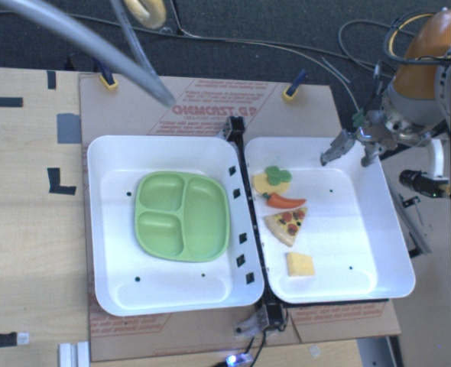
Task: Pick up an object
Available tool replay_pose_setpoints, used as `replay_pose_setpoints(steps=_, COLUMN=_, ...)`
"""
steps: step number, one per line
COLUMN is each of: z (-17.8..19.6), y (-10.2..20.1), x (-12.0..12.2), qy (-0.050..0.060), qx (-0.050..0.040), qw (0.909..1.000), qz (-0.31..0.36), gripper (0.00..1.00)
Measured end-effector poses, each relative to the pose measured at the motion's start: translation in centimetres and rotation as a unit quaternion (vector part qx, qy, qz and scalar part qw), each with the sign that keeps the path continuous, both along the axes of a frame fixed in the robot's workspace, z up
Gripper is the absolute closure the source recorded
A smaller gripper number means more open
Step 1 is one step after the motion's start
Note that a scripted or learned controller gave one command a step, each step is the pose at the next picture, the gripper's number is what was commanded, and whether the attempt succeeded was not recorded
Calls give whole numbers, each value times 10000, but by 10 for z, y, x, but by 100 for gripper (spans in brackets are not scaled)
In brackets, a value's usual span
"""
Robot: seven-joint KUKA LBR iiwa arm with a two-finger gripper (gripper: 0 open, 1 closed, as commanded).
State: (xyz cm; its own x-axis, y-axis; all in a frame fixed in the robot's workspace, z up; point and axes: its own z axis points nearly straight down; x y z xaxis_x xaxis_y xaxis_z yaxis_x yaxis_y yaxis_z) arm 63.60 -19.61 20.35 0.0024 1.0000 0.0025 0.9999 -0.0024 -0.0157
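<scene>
Camera view: Two shallow white bins are sitting side by side on a cardboard sheet [210,102] laid over the wooden bench. The left bin [107,205] is holding a green divided plate [183,215], lying flat near its middle.

The right bin [378,235] is carrying four small food items, all clustered toward its left wall. A yellow and green piece [271,180] is lying nearest the far end. Just in front of it, an orange carrot-like piece [286,201] is lying crosswise. A pizza slice [287,225] is resting just below the carrot, close to it. A yellow block [300,264] is sitting apart from the slice, nearer the front rim.

The arm is reaching in from the right, its orange band showing at the upper right corner. The gripper [353,150] is hovering over the far right corner of the right bin, well apart from all four items. Its two fingers are standing spread, with nothing between them.
</scene>
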Motion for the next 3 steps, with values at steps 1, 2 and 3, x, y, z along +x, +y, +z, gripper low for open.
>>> replay_pose_setpoints(steps=1, z=10, y=1, x=3, qy=-71, qx=-15, qw=10000, qz=19, gripper=0)
replay_pose_setpoints(steps=2, z=-54, y=2, x=-3, qy=-42, qx=-15, qw=10000, qz=17, gripper=0)
replay_pose_setpoints(steps=3, z=-102, y=-6, x=-6, qy=-47, qx=-21, qw=10000, qz=15, gripper=0)
